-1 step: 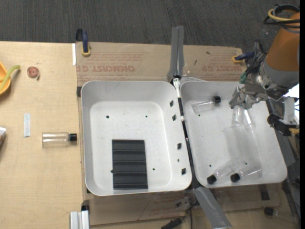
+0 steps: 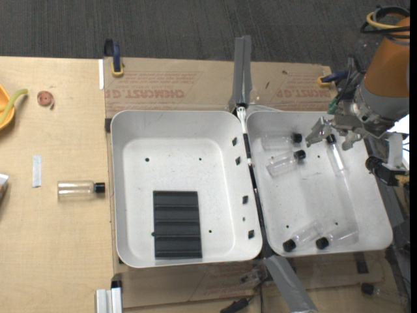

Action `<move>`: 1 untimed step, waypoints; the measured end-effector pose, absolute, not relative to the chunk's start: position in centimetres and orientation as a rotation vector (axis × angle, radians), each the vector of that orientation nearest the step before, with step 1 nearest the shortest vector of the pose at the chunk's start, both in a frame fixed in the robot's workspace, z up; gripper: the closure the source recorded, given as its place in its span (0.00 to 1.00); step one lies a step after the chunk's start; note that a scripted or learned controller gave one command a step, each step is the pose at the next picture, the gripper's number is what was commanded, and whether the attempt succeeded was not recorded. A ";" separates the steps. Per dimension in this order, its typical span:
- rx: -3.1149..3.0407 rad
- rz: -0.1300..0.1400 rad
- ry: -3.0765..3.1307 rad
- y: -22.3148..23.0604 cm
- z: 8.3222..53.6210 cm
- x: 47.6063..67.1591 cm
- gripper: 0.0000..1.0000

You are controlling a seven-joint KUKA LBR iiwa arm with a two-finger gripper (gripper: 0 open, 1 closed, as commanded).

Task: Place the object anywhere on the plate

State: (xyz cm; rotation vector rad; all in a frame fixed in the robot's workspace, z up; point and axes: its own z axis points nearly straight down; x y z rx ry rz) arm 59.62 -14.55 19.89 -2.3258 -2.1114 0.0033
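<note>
You see the hand [image 2: 333, 137] over the right bin's [image 2: 365, 240] far right corner; you cannot tell whether it is open or closed. 2 clear bottles [image 2: 287, 154] with black caps lie just left of it, 2 more [image 2: 313, 237] well below it. The black ridged plate [image 2: 176, 225] sits far left of it, in the left bin [image 2: 130, 175].

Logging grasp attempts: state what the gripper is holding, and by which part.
It cannot be told. The gripper hangs over the right bin near clear bottles, but no bottle visibly sits between its fingers.
</note>
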 end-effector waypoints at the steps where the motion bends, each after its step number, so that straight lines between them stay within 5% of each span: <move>1: -2.131 0.002 -2.311 -20.3 15.6 64.9 0.00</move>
